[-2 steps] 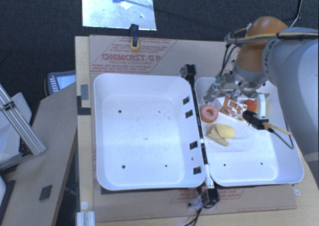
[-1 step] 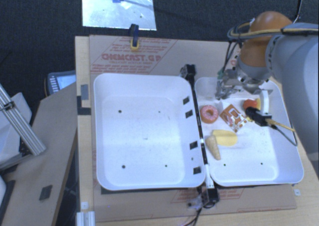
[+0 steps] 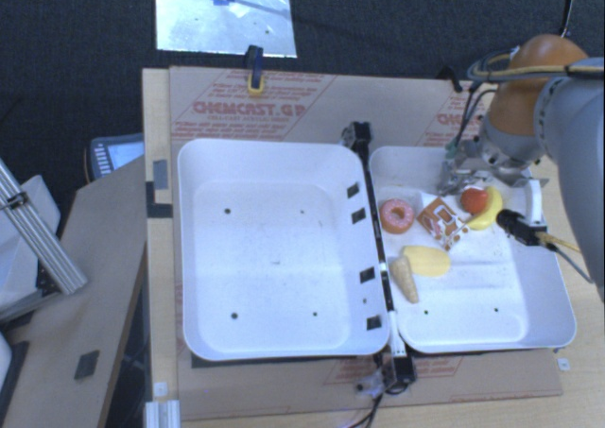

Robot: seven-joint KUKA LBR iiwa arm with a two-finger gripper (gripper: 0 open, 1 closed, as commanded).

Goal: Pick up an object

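At the far left a slanted metal bar (image 3: pixel 38 237) lies off the bench (image 3: pixel 159 275). A silvery sheet (image 3: pixel 225 1) lies behind the bench, and a yellow clamp (image 3: pixel 255 72) sits on the back edge. The left bin (image 3: pixel 274 256) takes up the middle of the bench. Its right wall touches the right bin (image 3: pixel 482 313), and a row of black clips (image 3: pixel 367 275) runs along that seam.

All the loose things lie in the near-left and middle part of the right bin. A pink donut (image 3: pixel 396 216) sits just beside the seam. Nearer the camera, a pale cone (image 3: pixel 405 280) touches a yellow lemon (image 3: pixel 427 261). An orange-and-white box (image 3: pixel 441 218) stands tilted between the donut and a red tomato (image 3: pixel 475 199). The tomato rests against a banana (image 3: pixel 488 214), which curves around its right side.

The end effector (image 3: pixel 465 179) hangs over the back of the right bin, just behind the tomato and the box and close above them. The tomato and banana are the things nearest to it. The box crowds them from the left. The view does not show whether the end effector is spread or pressed together, and nothing can be seen gripped in it. The grey arm (image 3: pixel 567 124) comes in from the right.
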